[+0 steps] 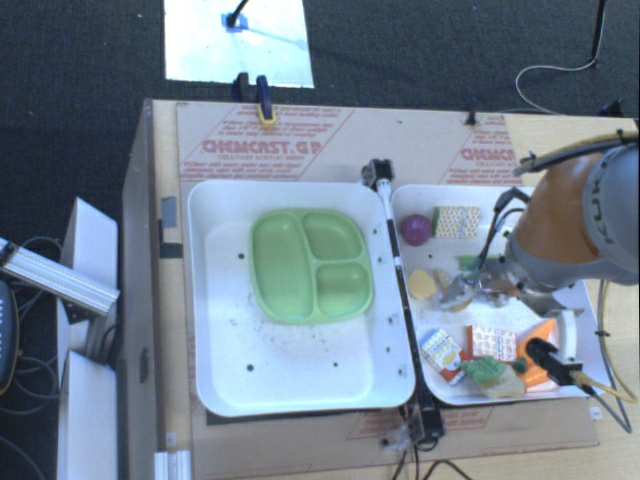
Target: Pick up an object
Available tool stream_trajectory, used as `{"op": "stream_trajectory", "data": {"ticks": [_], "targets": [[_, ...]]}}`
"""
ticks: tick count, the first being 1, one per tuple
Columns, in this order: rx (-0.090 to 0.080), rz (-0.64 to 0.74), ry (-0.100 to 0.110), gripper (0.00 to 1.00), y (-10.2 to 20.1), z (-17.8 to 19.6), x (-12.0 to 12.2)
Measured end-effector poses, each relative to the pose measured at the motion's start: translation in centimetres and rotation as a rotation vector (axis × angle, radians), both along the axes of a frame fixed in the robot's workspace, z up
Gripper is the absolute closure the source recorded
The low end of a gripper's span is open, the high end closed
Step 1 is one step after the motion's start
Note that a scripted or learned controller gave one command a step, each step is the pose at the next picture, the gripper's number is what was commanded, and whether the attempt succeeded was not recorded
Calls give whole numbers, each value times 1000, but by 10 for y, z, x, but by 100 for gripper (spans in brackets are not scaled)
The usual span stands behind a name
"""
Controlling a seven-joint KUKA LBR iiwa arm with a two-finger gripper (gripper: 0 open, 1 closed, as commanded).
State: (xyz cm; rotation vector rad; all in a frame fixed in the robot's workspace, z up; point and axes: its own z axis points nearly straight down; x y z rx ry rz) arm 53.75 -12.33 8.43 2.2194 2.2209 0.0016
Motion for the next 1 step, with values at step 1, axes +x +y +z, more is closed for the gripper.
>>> {"op": "stream_trajectory", "data": {"ticks": [1], "targets": [[-1, 0, -1, 0, -51, 1, 40]]}}
